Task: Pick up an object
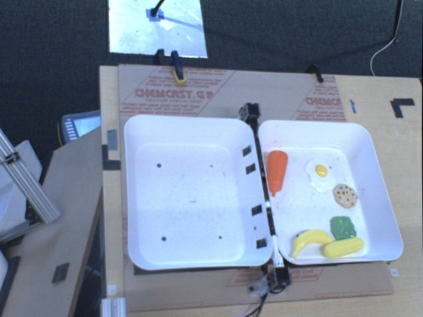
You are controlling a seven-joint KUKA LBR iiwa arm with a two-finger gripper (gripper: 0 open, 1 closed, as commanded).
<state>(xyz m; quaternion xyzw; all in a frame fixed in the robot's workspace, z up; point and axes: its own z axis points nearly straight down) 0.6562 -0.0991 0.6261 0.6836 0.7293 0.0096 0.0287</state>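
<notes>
camera view looks down at a slant on a wooden bench with two shallow white bins side by side, and everything worth picking sits in the right bin. an orange carrot lies near that bin's left wall, pointing toward the near edge. just to its right is a fried egg, white with a yellow yolk, and close below the egg, toward the right wall, a round speckled cookie. down by the near rim there's a cluster: a banana curving at the left, a yellow oblong piece (maybe a corn cob or a lemon, i can't tell) touching or almost touching its right end, and a green piece just behind them both. the left bin shows a few small dark dots on its floor. black clips run down the seam between the two bins. at the far end of the bench, beyond a yellow clamp, a shiny square sheet lies on the dark floor. i can't tell how the jaws stand
</notes>
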